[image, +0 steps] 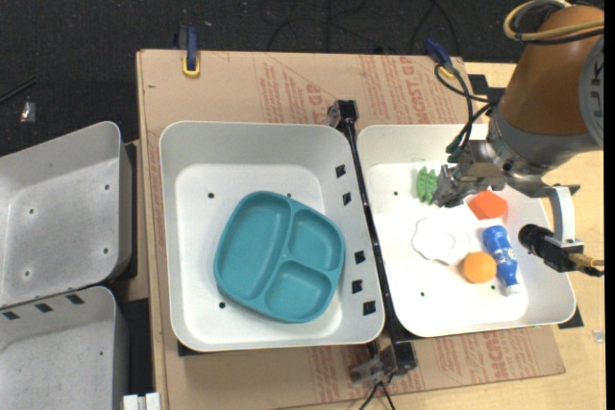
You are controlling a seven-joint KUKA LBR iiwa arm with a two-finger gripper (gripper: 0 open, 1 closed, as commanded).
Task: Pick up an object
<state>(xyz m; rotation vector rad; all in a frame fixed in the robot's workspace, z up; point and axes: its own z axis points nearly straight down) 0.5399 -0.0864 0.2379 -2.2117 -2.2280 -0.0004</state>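
- My gripper [454, 190] hangs low over the right bin [404, 302], near its far side, with my grey and orange arm [548, 101] reaching in behind it
- I cannot tell how my fingers stand; they are a dark cluster from this angle and the gap between them does not read
- Nothing shows clearly between them, so I do not claim to hold anything
- A small green object [426, 183] sits just beside my fingers, on the side toward the left bin, so close that touching or apart is hard to judge
- An orange-red block [488, 205] lies just beside me on the other side, slightly nearer the camera
- A flat white piece [438, 240] lies below me in the picture, nearer the bin's front, close by
- A blue bottle-like item [500, 254] stretches lengthwise past the orange-red block toward the front rim
- An orange ball [479, 268] rests against the blue item's side, next to the white piece
- Well apart from me, across the divider, the left bin [192, 206] carries a teal compartment plate [279, 256], lying flat at a slant
- Both bins sit on a cardboard sheet [288, 82] over the bench
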